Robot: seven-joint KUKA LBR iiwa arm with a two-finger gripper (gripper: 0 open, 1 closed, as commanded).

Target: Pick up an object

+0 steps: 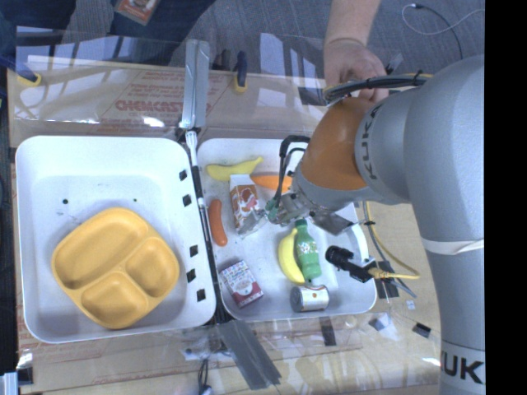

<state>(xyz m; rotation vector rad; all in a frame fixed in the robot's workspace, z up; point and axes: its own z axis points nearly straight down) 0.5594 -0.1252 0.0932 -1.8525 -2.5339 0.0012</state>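
My gripper [278, 210] hangs low over the middle of the right bin [362, 303], mostly hidden under the orange wrist. It sits right beside a crinkled snack packet [244, 206] and just above a green bottle [307, 252] that lies against a yellow banana [287, 260]. An orange carrot [268, 181] pokes out behind the gripper. A second banana [232, 169] lies at the bin's back. A sausage [217, 222] rests by the left wall. A red box [240, 283] and a silver can [310, 298] lie at the front.
The left bin [41, 163] holds a yellow compartment plate [115, 266]. A metal divider [194, 89] runs between the bins. A person's hand [352, 62] rests on the arm above the right bin's back edge.
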